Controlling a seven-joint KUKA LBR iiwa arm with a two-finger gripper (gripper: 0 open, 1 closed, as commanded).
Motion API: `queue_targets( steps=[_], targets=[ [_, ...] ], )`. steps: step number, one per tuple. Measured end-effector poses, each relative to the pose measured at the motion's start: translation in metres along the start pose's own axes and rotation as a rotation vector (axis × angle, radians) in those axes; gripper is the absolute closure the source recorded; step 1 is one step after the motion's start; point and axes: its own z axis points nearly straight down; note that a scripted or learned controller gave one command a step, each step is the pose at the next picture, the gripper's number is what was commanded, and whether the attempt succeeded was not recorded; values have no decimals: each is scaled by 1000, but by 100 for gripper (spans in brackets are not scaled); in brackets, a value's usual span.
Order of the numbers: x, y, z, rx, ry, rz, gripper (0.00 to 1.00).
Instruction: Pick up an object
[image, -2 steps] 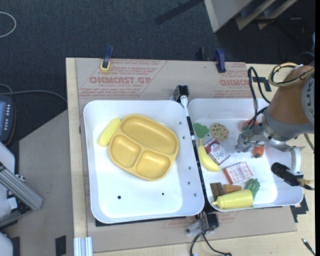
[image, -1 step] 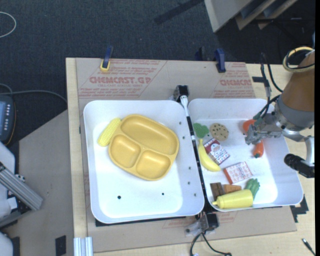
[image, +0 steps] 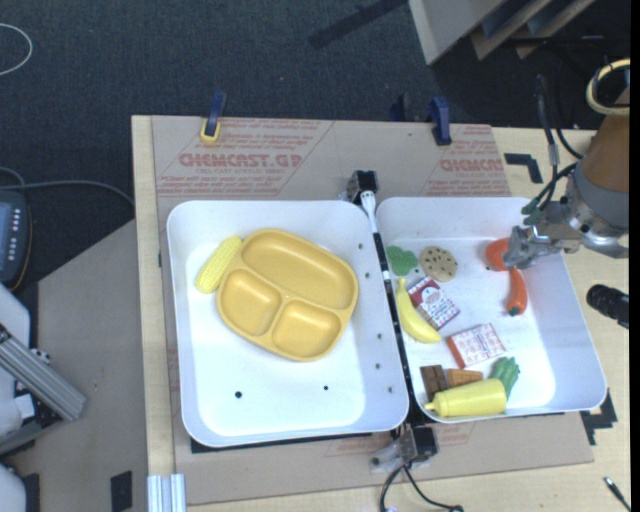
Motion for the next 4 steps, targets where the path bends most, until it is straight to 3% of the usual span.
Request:
queue_targets(
  steps=[1,2,3,4],
  targets=[
    [0,1,-16,3,1,0,100],
    [64,8,-15,8,5,-5,100],
    [87,12,-22,5,3,-2,100],
    [74,6,-6,10,2,3,100]
  ],
)
